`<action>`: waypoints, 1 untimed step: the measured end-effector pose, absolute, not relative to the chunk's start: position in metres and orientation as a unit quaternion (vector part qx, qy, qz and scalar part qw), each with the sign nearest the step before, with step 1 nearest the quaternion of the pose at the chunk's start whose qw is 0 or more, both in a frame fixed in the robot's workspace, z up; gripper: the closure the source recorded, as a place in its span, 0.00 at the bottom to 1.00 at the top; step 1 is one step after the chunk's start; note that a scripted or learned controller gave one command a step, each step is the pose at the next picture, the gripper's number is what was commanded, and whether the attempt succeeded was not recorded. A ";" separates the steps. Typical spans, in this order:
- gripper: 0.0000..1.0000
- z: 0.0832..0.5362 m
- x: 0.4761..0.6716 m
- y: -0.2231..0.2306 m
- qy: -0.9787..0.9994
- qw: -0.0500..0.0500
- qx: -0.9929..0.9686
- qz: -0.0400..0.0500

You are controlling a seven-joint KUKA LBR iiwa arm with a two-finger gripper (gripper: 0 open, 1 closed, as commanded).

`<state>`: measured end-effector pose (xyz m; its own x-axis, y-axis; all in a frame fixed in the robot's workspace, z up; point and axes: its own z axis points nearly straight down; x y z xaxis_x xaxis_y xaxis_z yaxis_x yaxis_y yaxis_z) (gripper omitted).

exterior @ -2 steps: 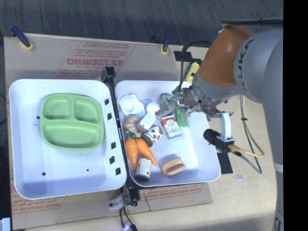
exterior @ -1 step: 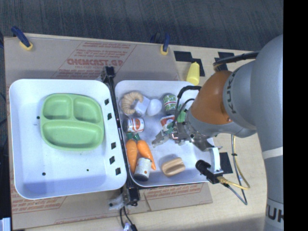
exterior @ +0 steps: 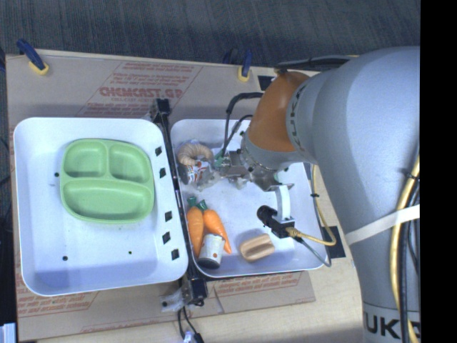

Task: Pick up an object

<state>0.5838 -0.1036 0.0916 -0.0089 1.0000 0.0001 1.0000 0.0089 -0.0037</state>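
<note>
camera view gives us the gripper (exterior: 214,166) low in the right bin (exterior: 303,259), beside a crumpled pale object (exterior: 193,153) at the bin's far left corner; whether anything sits between its tips we cannot tell. nearer us lie two carrots (exterior: 203,227), long axes running toward the camera, green tops pointing away, one small can (exterior: 211,251), one bread roll (exterior: 257,248). left bin (exterior: 36,263) bears one green divided plate (exterior: 107,179).
</note>
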 end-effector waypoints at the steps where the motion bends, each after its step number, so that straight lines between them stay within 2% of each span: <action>1: 0.00 0.193 0.651 -0.025 -0.710 0.000 -0.705 -0.001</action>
<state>0.6513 -0.0253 0.1933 -0.0070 1.0000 0.0022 1.0000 0.0070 0.0011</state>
